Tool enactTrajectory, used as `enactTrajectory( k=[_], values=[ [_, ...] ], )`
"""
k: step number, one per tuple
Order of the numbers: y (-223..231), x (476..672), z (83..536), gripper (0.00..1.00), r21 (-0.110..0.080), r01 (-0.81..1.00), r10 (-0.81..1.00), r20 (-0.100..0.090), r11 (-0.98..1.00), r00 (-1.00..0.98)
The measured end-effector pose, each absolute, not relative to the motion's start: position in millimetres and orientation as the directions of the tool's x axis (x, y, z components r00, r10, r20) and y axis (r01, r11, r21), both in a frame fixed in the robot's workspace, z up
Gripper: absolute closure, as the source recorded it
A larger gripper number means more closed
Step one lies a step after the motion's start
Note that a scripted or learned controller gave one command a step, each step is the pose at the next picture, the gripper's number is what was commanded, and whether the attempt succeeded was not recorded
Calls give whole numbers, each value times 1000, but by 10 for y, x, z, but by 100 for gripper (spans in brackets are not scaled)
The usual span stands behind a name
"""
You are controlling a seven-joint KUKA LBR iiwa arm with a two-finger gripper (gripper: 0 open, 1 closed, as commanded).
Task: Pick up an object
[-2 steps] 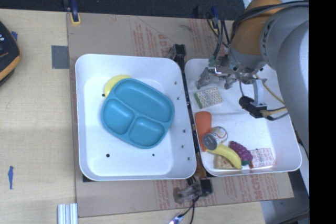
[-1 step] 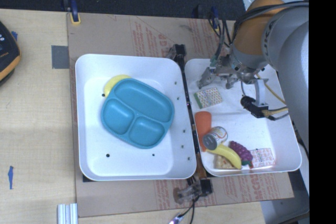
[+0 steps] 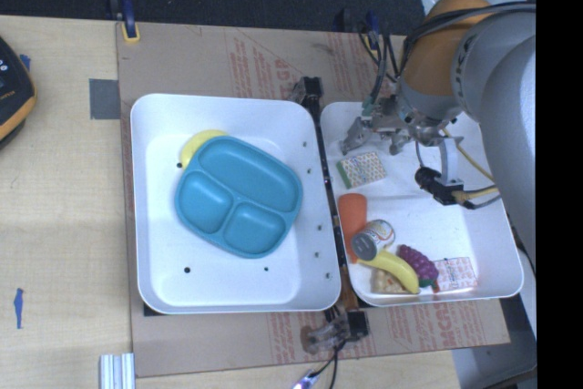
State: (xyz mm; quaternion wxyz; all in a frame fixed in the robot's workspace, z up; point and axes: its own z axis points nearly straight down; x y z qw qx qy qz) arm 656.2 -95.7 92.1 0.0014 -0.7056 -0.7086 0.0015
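1. The likeliest target is the small patterned packet (image 3: 363, 167) lying flat in the upper part of the right bin (image 3: 487, 237), just below the pincer (image 3: 383, 134). Its long axis appears to run slantwise, from lower left up to upper right.
2. The pincer hangs above the packet at the bin's upper left corner; nothing is seen between its fingers, and whether they are spread or pressed together I cannot tell from this slant.
3. The grey arm (image 3: 492, 77) reaches in from the right, probably so the wrist can come down over the bin's contents.
4. Lower in the same bin lie an orange carrot-like piece (image 3: 352, 212) standing roughly up and down, a small can (image 3: 372, 240), a banana (image 3: 393, 269) slanting down to the right, purple grapes (image 3: 419, 262) and a pink-white packet (image 3: 455, 272), crowded together near the lower wall.
5. The left bin (image 3: 164, 278) holds a blue divided plate (image 3: 239, 196), tilted, lying over a yellow thing (image 3: 199, 144).
6. Both bins sit side by side on the worktop (image 3: 55, 223), well within the arm's reach.
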Motion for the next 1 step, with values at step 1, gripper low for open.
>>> enactTrajectory(
  k=[1],
  values=[
    [-946,6561,920,0,-5,1000,1000,0,4,-4]
  ],
)
